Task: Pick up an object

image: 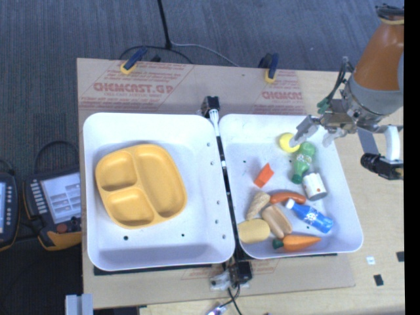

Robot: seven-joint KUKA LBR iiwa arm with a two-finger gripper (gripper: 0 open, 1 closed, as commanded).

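Note:
My gripper point(315, 130) hangs over the right bin's point(244, 136) far right part with its fingers spread open and nothing between them. Just below it lie a small yellow round piece point(287, 142) and a green bottle-shaped toy point(302, 162). Farther toward the front of that bin lie an orange wedge point(264, 174), a white cylinder with a red end point(315, 185), a hot dog point(277, 218), a tan bread roll point(253, 231), a blue bottle point(314, 219) and a carrot point(298, 243).
The left bin point(197, 228) holds a yellow divided plate point(139, 184). Both bins sit on a cardboard sheet point(131, 87) held by clamps at the back. A handheld controller point(58, 203) lies off the bench's left side.

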